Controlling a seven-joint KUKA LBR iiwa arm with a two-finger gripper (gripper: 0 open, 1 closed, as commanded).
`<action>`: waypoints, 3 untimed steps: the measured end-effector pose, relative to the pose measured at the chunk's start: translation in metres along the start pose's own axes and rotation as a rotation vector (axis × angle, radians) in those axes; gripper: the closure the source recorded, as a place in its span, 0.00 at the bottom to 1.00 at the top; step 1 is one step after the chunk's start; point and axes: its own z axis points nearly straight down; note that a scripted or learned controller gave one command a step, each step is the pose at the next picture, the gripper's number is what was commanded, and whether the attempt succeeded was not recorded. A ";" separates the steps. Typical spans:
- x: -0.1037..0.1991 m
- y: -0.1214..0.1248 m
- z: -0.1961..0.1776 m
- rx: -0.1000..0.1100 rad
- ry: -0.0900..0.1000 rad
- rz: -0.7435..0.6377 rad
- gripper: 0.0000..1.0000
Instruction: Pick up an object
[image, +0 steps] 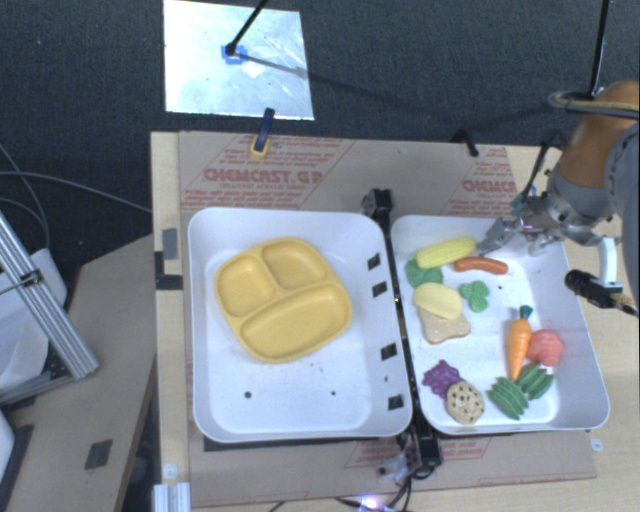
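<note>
In the camera view, the pincer (497, 240) hung low over the far corner of the right bin (580, 345), just beside the sausage (481, 265) and corn cob (446, 252), likely lined up for a grab. Whether it was open or closed could not be told. The yellow plate (283, 298) lay in the left bin (215, 400).

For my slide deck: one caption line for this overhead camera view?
Gripper hovers by the hot dog in the right bin of toy food; a yellow tray fills the left bin.
</note>
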 end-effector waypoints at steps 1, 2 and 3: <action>0.000 -0.110 0.032 0.014 0.005 0.008 0.00; 0.001 -0.174 0.030 0.009 0.003 0.007 0.00; 0.001 -0.169 0.019 0.001 0.001 0.004 1.00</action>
